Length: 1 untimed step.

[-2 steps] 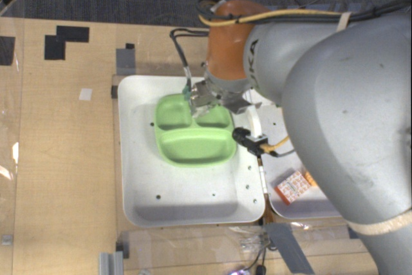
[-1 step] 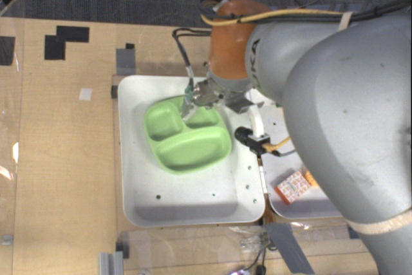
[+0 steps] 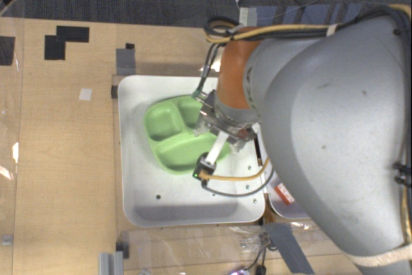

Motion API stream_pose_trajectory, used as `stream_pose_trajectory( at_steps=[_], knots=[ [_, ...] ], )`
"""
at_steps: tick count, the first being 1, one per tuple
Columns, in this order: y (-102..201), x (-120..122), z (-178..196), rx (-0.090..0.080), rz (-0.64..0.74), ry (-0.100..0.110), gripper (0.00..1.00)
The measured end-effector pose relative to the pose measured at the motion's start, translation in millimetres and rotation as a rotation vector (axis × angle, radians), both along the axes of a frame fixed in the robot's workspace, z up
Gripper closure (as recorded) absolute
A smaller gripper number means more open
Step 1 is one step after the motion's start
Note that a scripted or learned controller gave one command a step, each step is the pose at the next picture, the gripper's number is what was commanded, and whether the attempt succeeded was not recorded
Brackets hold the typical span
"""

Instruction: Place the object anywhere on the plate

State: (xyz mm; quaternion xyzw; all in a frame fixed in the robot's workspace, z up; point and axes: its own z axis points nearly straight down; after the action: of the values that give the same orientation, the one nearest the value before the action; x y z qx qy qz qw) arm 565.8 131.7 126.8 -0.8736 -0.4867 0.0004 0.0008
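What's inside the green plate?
The green plate sits in the white bin. Its left compartments look bare. The gripper covers its right side, so anything there is hidden.

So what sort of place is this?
Probably a robotics lab: a big grey robot arm reaches over a shallow white bin holding a green plate, on a wooden bench.

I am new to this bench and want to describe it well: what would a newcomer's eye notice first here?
The huge grey arm looms over the right side of the view, with its orange band above the wrist. Its gripper hangs over the right edge of a bright green divided plate, which lies in the left white bin.
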Motion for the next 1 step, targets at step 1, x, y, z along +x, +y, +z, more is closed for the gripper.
stream_pose_trajectory(
  at_steps=[1],
  knots=[
    [0.8,0.8,10.3,0.001,0.007,-0.001,1.00]
  ],
)
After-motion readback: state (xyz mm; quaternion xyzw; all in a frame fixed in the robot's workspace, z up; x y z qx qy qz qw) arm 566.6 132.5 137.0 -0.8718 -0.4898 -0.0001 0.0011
